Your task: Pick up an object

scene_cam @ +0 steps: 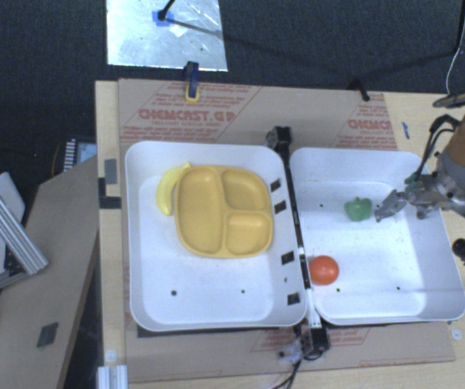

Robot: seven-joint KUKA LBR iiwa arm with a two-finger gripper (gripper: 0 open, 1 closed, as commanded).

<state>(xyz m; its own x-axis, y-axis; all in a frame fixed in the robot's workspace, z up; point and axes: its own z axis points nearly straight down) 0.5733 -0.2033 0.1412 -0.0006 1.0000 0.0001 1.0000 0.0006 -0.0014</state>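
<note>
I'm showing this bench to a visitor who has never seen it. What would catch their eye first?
Probably the big yellow divided plate in the left bin, with a banana tucked against its left edge. Next, the two bright spots in the right bin: a green object near the middle and an orange-red ball by the divider. The gripper sits just right of the green object.

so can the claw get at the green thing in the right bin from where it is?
Probably yes. The claw sits just right of the green object in the right bin, with bare floor between them; the tomato lies well clear.
</note>
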